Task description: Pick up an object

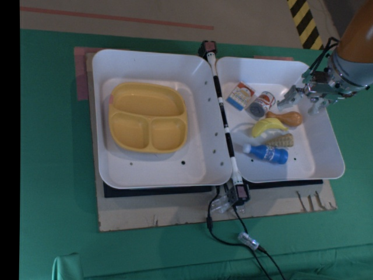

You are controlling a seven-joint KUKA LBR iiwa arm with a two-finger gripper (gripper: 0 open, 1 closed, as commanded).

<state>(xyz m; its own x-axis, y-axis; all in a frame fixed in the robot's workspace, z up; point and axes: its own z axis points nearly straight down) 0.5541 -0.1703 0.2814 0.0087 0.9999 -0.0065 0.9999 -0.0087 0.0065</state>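
The right bin [326, 150] holds several small items: a red, white and blue box [240, 95], a small can [261, 104], a brown drumstick [287, 119], a yellow banana [267, 126], a tan cone-shaped piece [281, 140] and a blue bottle [267, 153] lying on its side. My gripper [299, 104] hovers over the bin's upper right part, just above the drumstick and to the right of the can. It is open, with nothing between its fingers.
A yellow divided plate [148, 116] lies in the left bin [198, 156]. A black-and-white bar [224, 121] runs between the bins. Cables [245, 238] trail off the cardboard at the front. Green cloth surrounds the bench.
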